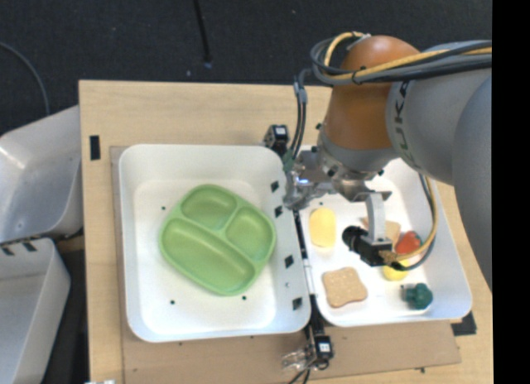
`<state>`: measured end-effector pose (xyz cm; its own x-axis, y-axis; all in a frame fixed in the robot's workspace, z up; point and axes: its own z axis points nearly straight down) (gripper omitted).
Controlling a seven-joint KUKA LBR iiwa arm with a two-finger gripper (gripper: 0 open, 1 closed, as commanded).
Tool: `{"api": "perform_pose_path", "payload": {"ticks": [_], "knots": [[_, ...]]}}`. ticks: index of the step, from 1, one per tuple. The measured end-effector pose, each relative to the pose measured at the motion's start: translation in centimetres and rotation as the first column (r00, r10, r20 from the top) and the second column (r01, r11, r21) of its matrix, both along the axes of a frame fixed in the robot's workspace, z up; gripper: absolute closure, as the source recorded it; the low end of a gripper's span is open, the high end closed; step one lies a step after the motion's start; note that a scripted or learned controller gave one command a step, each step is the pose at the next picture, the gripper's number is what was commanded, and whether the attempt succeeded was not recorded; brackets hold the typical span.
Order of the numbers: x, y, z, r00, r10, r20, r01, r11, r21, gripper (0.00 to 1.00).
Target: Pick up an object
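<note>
In the right bin (447, 291) lie a pale yellow block (321, 228), a slice of toy toast (344, 286), a small dark green piece (418, 295), a red piece (407, 242) and a small yellow piece (395, 273). My gripper (296, 195) hangs below the orange wrist band, over the divide between the two bins. It is just up and left of the yellow block. The wrist hides much of the right bin's far half.
The left bin (141, 291) holds a light green divided plate (217, 238) at its middle. A wooden bench top (99, 109) surrounds both bins. Cables run along the strip between the bins.
</note>
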<state>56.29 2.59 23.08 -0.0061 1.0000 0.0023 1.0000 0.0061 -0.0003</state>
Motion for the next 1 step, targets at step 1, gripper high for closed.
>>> {"api": "perform_pose_path", "payload": {"ticks": [1], "knots": [[-2.11,4.01,-0.18,1.0,0.0,-0.001,0.0,1.0,-0.002,1.0]]}}
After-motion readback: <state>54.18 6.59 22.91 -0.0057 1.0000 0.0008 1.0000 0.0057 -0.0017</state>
